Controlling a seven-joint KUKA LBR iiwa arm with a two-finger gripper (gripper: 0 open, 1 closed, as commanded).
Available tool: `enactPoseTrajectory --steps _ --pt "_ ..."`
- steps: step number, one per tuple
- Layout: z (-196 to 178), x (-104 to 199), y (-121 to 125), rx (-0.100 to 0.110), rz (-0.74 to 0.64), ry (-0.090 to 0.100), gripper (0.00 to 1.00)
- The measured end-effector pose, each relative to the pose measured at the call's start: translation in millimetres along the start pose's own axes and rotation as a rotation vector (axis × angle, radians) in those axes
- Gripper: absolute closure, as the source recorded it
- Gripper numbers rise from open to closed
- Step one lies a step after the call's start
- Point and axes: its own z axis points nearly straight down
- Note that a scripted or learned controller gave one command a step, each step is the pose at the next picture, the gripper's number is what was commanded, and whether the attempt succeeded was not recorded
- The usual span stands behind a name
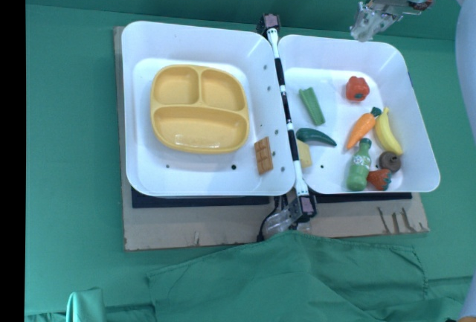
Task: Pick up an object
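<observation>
The green bottle (359, 165), strawberry (380, 178), banana (387, 131) and carrot (361, 130) lie in the right bin (335, 53), well below the gripper (367, 27), which hovers over the bin's far rim, holding nothing.

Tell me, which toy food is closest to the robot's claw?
The red pepper. It lies highest in the right bin, just below the gripper; the other toys sit lower.

No text, label, brand, number or sign can be read on anything here.
</observation>
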Motion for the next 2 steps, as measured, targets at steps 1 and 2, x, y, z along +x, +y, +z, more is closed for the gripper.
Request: enactPoseTrajectory --steps 1,2 --pt "16 -27 -1 0.007 0.001 0.003 1.0" --pt "11 -36 -23 0.008 0.0 0.004 1.0"
